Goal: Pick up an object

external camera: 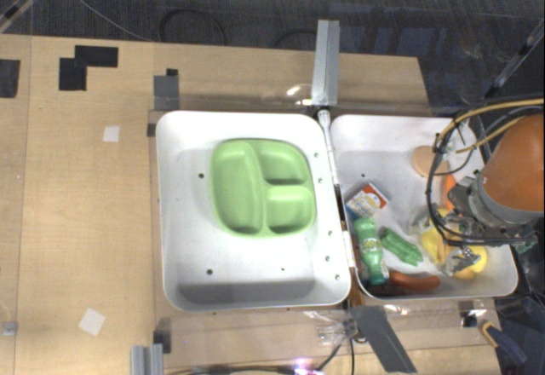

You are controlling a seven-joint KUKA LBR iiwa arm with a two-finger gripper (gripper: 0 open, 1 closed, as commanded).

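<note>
Across the wooden desk (pixel 77 220), the right-hand bin (pixel 383 143) is seen to hold a yellow banana-like toy (pixel 436 247) directly beneath the hand (pixel 464 258), whose opening cannot be told, its long axis running toward the bin's front rim.

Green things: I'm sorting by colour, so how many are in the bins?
3: a light green divided plastic tray in the left bin, a green plastic bottle and a green leafy toy in the right bin; the arm may hide more.
</note>
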